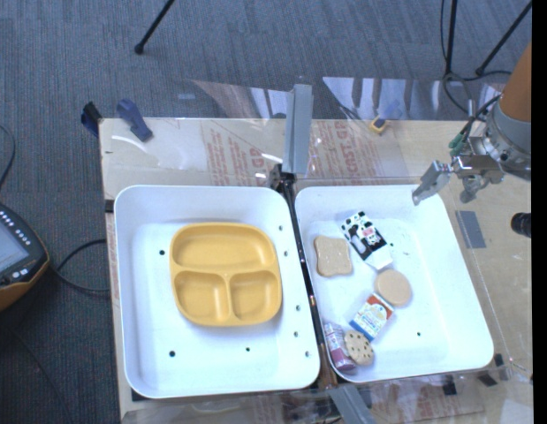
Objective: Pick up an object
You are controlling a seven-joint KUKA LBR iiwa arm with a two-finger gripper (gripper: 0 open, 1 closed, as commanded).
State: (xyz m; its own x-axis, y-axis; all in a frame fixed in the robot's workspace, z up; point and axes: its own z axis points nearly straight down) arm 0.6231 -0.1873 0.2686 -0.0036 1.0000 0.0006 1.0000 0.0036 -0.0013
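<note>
Tool at right bin's far corner, toast well apart

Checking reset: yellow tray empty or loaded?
Empty. All three compartments of the yellow tray show bare yellow; it sits in the left bin.

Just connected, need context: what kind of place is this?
Likely a robotics lab: two white bins on a taped bench, tripod legs on carpet, and a control pendant on the floor.
</note>
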